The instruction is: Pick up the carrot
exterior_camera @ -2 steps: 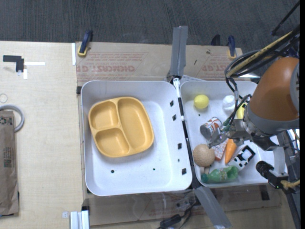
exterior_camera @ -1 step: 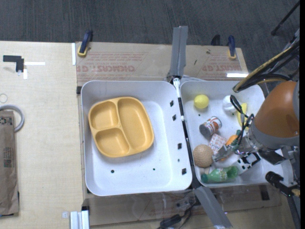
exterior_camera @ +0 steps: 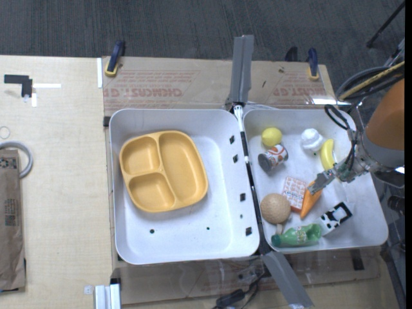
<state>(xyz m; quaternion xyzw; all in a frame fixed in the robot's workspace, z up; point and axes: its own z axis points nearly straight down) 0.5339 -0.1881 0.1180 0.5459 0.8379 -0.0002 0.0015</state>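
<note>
1. Dark grey carpet [exterior_camera: 193, 11] fills the background behind the light wooden desk [exterior_camera: 51, 140], which carries two shallow white bins side by side.
2. At the desk's far left lie a brown paper bag [exterior_camera: 9, 224] and a grey ring [exterior_camera: 19, 156]; a small black bracket [exterior_camera: 19, 82] sits near the back edge.
3. Brown cardboard [exterior_camera: 154, 82] lies behind the bins, held by blue clamps [exterior_camera: 116, 56] at its back corners.
4. The left bin [exterior_camera: 193, 237] holds a yellow three-compartment plate [exterior_camera: 164, 170], set toward the bin's left half.
5. A grey divider bar [exterior_camera: 241, 69] runs between the two bins at the back.
6. The right bin [exterior_camera: 367, 230] holds, from left to right: a tan ball [exterior_camera: 275, 208], a small can [exterior_camera: 273, 158] lying on its side, a yellow lemon [exterior_camera: 271, 136], a green vegetable [exterior_camera: 297, 235] at the front, a printed card box [exterior_camera: 295, 192], the carrot [exterior_camera: 310, 199], a white object [exterior_camera: 311, 140], a banana [exterior_camera: 327, 153] and a black-and-white item [exterior_camera: 336, 215].
7. The carrot lies near the centre of the right bin, just beside the card box, thick end toward the back right.
8. The pincer [exterior_camera: 324, 179] reaches in from the right at the carrot's thick end. Whether its fingers are apart or together cannot be told.
9. The arm [exterior_camera: 389, 127], with its orange band, enters at the right edge.
</note>
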